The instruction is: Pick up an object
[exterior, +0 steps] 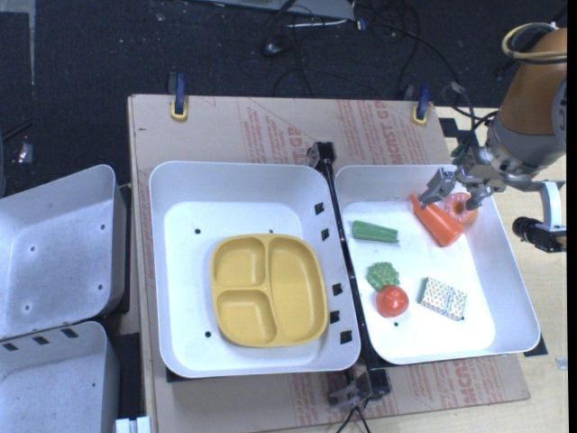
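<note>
Gripper (458, 190) hovers at two o'clock in the right bin (505, 269), fingers spread wide around the top of an orange cup (439, 223) (tipped on its side), apparently lined up to close on it; nothing is gripped yet.

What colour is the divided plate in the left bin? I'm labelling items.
Yellow: the divided plate is plain yellow in the camera view.

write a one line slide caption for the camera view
Gripper poised over an orange object in the right bin; a yellow divided plate sits in the left bin.
</note>
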You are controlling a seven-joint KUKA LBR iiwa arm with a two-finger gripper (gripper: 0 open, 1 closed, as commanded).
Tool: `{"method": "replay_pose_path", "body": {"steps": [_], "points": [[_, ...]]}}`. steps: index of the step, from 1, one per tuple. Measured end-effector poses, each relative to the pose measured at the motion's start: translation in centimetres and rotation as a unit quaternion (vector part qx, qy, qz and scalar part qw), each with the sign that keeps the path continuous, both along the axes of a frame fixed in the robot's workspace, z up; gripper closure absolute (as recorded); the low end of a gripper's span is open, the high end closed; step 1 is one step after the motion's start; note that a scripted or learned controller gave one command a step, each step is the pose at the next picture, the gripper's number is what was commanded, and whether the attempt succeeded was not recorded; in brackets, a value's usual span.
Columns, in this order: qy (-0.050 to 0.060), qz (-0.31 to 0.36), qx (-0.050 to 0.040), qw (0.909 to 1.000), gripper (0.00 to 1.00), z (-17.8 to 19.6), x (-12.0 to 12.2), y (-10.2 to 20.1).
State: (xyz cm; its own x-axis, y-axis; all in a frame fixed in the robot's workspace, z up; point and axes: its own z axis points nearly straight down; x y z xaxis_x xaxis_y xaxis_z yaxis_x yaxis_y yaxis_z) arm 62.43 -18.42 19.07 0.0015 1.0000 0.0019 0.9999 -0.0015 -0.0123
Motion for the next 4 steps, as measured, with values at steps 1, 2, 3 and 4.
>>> {"method": "replay_pose_path", "body": {"steps": [1, 2, 3, 4], "points": [[-0.006, 0.001, -0.0011, 1.0000, 0.00, 0.7, 0.3, 0.0], [-0.004, 0.000, -0.0009, 1.0000, 0.00, -3.9, 0.4, -0.7], [-0.004, 0.001, -0.0005, 1.0000, 0.00, -9.3, 0.3, -0.6], [-0.007, 0.001, -0.0018, 1.0000, 1.00, -7.9, 0.5, -0.6]]}}
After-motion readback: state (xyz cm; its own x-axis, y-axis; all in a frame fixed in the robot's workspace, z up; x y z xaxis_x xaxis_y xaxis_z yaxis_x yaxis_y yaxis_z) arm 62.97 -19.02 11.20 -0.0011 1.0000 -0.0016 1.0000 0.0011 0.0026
